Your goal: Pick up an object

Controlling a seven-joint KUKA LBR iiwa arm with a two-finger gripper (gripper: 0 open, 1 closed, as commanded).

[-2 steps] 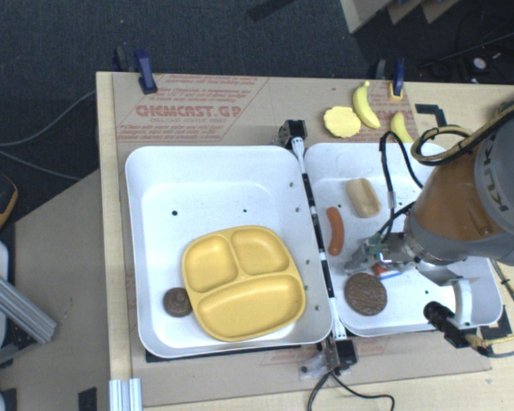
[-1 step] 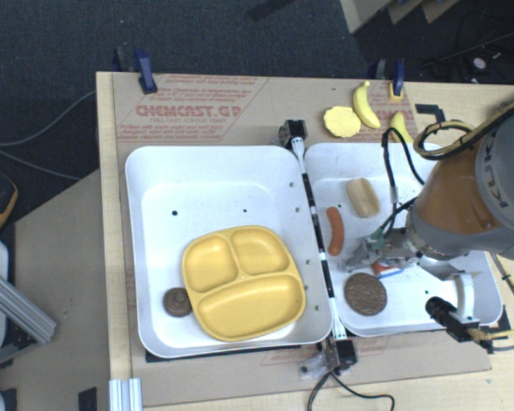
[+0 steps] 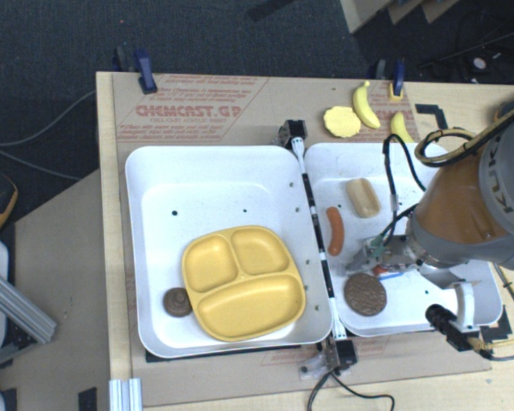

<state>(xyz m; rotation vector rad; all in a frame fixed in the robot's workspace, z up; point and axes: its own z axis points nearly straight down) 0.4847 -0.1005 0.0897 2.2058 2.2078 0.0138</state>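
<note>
The claw (image 3: 379, 253) hangs low in the right bin (image 3: 488, 311); whether it's open, I can't tell. The brown cookie (image 3: 365, 294) lies just beside it, at six o'clock.

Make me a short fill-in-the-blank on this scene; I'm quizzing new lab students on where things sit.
1. The yellow divided plate lies in the ___ bin.
2. The sausage lies in the right bin, close to the divider between the bins, and its colour is ___.
3. The small brown cookie in the left bin touches the plate's ___ edge.
4. The banana lies ___ the bins, on the bench.

Missing words: left; red; left; outside
</note>
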